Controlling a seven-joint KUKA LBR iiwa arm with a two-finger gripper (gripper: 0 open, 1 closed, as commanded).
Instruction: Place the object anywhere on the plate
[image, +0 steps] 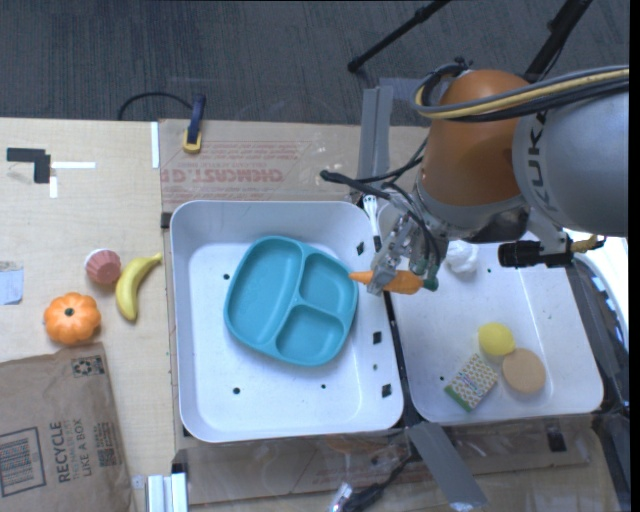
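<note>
Orange carrot (397, 281) sits clamped in the fingers (381, 272) over the seam between bins, just beside the blue plate's (291, 300) right rim.

Dark grey carpet floor (250, 50) beyond a pale wooden bench (80, 200), bright overhead light.

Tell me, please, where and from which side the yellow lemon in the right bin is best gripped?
Take the lemon across its rounded middle, coming straight down from above. It sits on the floor of the right bin with free space around most of it; only the tan round piece lies close at its lower right, so set the fingers along the other axis, probably upper right to lower left.
</note>
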